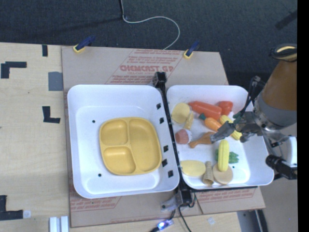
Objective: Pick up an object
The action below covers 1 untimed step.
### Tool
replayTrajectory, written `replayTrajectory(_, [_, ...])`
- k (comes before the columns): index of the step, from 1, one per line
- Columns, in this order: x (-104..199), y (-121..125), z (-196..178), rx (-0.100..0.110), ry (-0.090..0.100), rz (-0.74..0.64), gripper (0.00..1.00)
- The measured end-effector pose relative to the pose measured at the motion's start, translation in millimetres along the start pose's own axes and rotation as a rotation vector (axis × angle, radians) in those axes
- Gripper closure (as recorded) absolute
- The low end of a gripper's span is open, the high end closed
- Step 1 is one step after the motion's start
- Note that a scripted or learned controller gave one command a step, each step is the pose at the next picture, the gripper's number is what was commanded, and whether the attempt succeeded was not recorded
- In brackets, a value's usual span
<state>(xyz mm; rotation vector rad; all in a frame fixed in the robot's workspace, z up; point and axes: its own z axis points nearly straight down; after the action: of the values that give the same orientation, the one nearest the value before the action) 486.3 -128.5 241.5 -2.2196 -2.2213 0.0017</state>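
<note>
Camera view, arm: I see the grey arm [280, 95] reaching in from the right over the right bin's right edge.
Gripper: the gripper [227, 131] sits low over the middle of the right bin [241, 178]; I cannot tell its state, dark parts blur together.
Corn cob: yellow corn cob [223, 154] with green end lies just below the gripper, toward the bin's near edge.
Carrots: a red-orange carrot [205, 107] lies along the far edge; a smaller orange piece [212, 123] is just beside the gripper.
Other toys: pale yellow round piece [181, 113] near the far left corner, pink piece [182, 137] at the left wall, yellow slice [193, 168] and tan mushroom [217, 175] along the near edge.
Left bin: the left bin [82, 144] carries a yellow divided plate [129, 145] at its centre.
Bench: both bins rest on cardboard [145, 66] on the bench.
</note>
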Motion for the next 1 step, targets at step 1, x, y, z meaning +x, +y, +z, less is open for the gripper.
replayTrajectory(1, [7.4,6.8,51.3,0.005,0.001,-0.001,0.00])
